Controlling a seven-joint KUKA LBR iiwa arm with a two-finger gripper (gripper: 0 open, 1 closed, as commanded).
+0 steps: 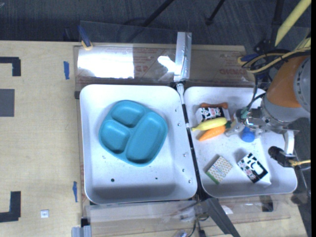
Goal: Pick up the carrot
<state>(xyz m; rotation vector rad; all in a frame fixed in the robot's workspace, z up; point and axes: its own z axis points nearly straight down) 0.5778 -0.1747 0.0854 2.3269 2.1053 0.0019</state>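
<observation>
Pincer (240,124), grip state unclear, sits mid right of frame just right of carrot (211,133), which touches banana (209,124); best grasp carrot's lower side, clear of banana.

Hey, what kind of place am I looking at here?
Probably a robotics lab test bench: a grey-and-orange arm reaches over two white bins, with toy food such as a carrot, and tripod legs stand behind.

The carrot (213,133) lies hemmed by a banana (209,125) above; open bin floor (232,149) below.
</observation>
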